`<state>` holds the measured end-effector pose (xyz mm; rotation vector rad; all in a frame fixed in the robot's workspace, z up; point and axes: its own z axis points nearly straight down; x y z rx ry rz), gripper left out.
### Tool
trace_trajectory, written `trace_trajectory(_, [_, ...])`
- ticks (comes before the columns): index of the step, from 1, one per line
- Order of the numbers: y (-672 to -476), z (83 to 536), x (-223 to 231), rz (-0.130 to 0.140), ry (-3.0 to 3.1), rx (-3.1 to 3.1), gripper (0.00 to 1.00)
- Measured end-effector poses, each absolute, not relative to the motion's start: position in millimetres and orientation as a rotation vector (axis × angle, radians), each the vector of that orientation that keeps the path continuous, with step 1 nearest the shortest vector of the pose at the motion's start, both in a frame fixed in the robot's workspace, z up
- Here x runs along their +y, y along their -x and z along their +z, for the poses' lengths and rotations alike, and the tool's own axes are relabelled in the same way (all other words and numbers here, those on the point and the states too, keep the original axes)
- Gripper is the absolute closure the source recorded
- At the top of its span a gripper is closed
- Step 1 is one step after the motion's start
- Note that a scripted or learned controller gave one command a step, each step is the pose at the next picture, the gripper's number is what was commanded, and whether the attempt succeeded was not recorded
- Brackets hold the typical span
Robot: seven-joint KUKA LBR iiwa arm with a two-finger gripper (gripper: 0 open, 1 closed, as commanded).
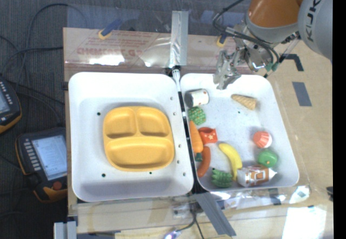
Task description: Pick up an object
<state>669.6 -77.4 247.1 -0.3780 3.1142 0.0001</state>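
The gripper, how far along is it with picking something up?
Nothing looks picked yet: the gripper hangs above the right bin's far rim, nothing between its fingers. The banana and cone lie in the bin. Descent, grasp and lift remain.

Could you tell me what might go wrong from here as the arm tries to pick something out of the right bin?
The gripper hangs over the right bin's far rim, so a straight descent could strike it. The carrot, sausage and broccoli crowd the left wall, likely leaving the fingers little room. The banana lies against the bottle, risking a double contact.
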Motion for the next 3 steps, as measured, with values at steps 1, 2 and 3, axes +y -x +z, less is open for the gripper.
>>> trace_trajectory(1, [-669.5,259.6,-161.6,-0.002,0.502,3.097,1.00])
trace_trajectory(2, [-669.0,166.2,-143.4,0.000,0.775,3.043,1.00])
trace_trajectory(3, [-663.2,235.7,-85.9,0.001,0.775,3.040,1.00])
